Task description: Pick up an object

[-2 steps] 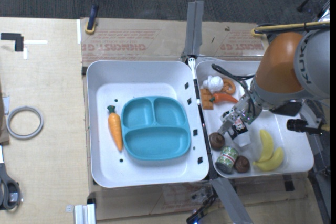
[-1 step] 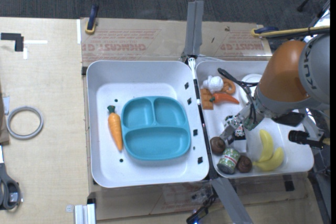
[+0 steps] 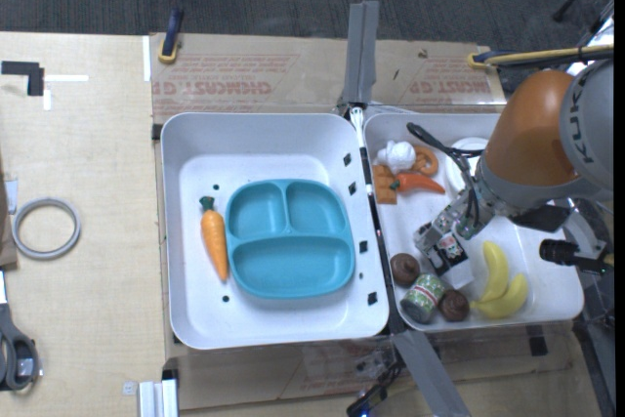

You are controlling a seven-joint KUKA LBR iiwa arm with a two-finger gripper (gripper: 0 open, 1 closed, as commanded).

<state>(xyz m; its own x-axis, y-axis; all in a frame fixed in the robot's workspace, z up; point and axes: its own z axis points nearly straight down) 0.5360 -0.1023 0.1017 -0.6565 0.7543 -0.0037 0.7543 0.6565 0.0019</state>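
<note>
Gripper point(image 3: 441, 244) sits low in the right bin point(image 3: 557, 303), near that bin's front-left quarter, hanging from the grey arm point(image 3: 532, 146) with its orange band, which enters over the bin's right edge. Whether it is spread or pressed together cannot be told from this angle; nothing is visibly pinched in it.

Right bin contents: a yellow banana point(image 3: 500, 283) lies just right of the gripper, toward the front edge. A green-labelled can point(image 3: 423, 297) lies on its side at the front-left corner, just below the gripper. Two brown round pieces flank the can: one point(image 3: 404, 267) toward the left wall, one point(image 3: 454, 305) on the can's right, near the banana's lower end. Toward the back-left corner is a cluster: a small white object point(image 3: 397, 153), an orange-red piece point(image 3: 420, 181), and an orange ring-shaped item point(image 3: 427, 158).

Left bin point(image 3: 181, 210): a blue divided plate point(image 3: 290, 237) with three compartments lies at centre. A toy carrot point(image 3: 214, 239), green top pointing to the back edge, lies just beside the plate's left rim.

Bench outside the bins: a grey tape ring point(image 3: 44, 228) lies near the left edge, well apart from both bins.
</note>
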